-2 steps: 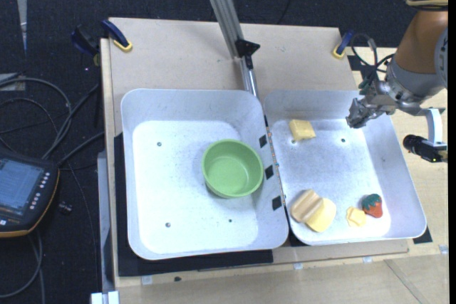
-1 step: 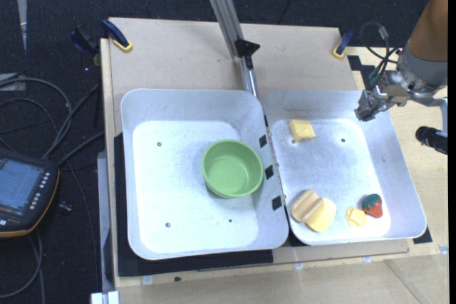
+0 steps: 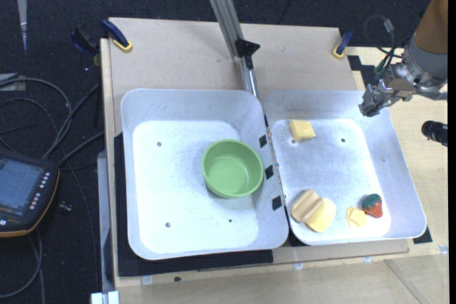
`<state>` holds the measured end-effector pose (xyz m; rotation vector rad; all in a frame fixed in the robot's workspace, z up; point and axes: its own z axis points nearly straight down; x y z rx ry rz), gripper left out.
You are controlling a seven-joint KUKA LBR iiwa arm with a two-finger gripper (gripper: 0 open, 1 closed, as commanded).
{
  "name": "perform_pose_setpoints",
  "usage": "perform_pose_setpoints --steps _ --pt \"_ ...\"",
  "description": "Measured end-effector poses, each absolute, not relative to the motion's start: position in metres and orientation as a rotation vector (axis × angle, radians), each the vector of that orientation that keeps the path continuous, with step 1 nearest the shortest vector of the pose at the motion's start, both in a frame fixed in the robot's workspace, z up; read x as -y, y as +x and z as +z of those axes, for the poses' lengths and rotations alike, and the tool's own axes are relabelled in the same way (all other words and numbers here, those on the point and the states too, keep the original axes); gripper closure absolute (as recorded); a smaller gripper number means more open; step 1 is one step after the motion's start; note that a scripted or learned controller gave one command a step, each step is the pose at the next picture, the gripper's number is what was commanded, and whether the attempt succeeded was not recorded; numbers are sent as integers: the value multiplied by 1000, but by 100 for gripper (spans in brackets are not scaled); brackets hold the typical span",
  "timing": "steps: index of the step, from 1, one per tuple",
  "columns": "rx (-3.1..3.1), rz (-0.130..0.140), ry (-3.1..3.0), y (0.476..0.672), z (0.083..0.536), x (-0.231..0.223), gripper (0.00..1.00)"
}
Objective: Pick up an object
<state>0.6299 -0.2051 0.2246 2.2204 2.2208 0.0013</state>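
My gripper (image 3: pixel 372 105) hangs over the upper right corner of the right bin (image 3: pixel 399 174), just at its rim, with the grey wrist and the orange band of my arm (image 3: pixel 432 32) rising toward the right edge of the view. Nothing sits between my fingertips as far as I can make out, but they are dark and small against the bin's edge, and I cannot tell whether they stand wide or narrow. Below me in the right bin lie the things to pick: a small yellow block (image 3: pixel 302 129) near the top left corner, well apart from the rest; a pale yellow banana-like piece (image 3: pixel 313 209) low at the left, close to the bin's front wall; and at the lower right a toy strawberry (image 3: pixel 372 205), red with a green top, touching a small yellow chunk (image 3: pixel 355 217) on its left. The left bin (image 3: pixel 142 153) holds a green bowl (image 3: pixel 231 168), upright, near its right wall. All of these objects rest on the bin floors, apart from my gripper.
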Motion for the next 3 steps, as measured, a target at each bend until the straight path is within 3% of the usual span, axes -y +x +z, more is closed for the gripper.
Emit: perform_pose_setpoints --steps 3 --pt "-2227 1 2217 597 207 53 100"
